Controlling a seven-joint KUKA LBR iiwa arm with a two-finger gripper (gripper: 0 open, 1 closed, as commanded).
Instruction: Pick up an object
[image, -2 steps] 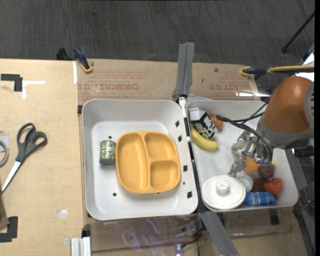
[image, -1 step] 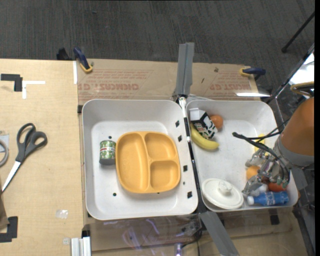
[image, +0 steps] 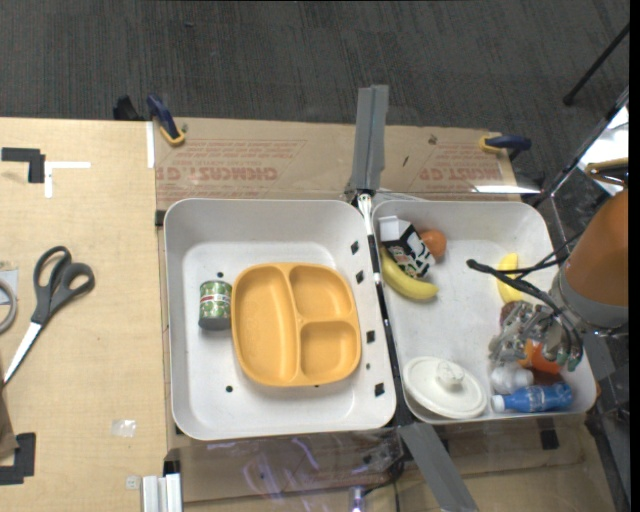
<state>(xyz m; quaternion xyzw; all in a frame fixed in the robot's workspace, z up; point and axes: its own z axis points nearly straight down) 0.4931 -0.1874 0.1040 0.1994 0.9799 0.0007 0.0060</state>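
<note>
**Gripper Low in a Crowded Corner**

The right bin held the gripper low among an orange object, a blue bottle and a white lid. Whether it gripped anything could not be told. Crowding risked a glancing miss.

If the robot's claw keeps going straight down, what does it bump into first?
Probably the orange object right under the gripper, with the blue bottle just beside it. Depth is hard to judge from above.
</note>
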